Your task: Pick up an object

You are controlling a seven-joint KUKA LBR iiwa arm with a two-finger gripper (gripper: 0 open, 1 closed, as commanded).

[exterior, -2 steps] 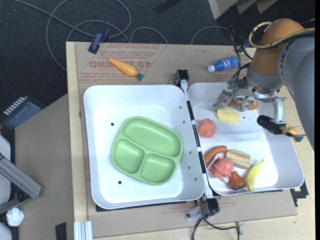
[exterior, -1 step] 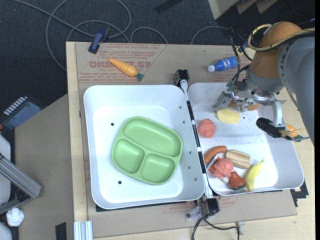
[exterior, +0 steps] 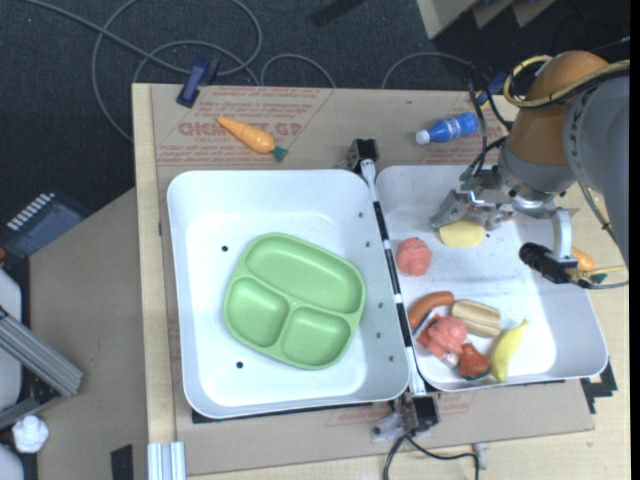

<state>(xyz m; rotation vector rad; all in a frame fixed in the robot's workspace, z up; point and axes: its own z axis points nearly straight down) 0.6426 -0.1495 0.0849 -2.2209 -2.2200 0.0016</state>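
In the right bin (exterior: 590, 333), the arm's gripper (exterior: 468, 211) hangs with jaws spread directly over a pale yellow food piece (exterior: 461, 234), just right of the pink ball (exterior: 413, 256). The piece's long axis runs roughly left-right beneath the jaws.
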